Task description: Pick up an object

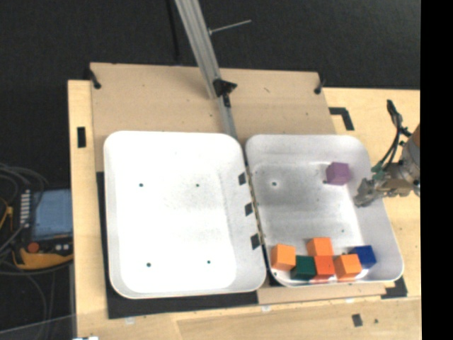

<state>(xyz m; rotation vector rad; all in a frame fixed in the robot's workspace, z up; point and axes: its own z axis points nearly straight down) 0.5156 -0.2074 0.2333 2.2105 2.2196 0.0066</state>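
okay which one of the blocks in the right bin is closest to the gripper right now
The purple block. It sits alone in the upper part of the right bin, just left of the gripper; the orange, green and blue blocks are clustered along the bin's near edge.

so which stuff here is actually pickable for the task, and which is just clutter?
Job:
- gripper, over the right bin's right rim
- purple block, alone mid-bin
- orange blocks, green block, blue block, clustered along the near wall
- right bin

Lying about:
- left bin
- blue device and cables off the bench's left
- metal pole
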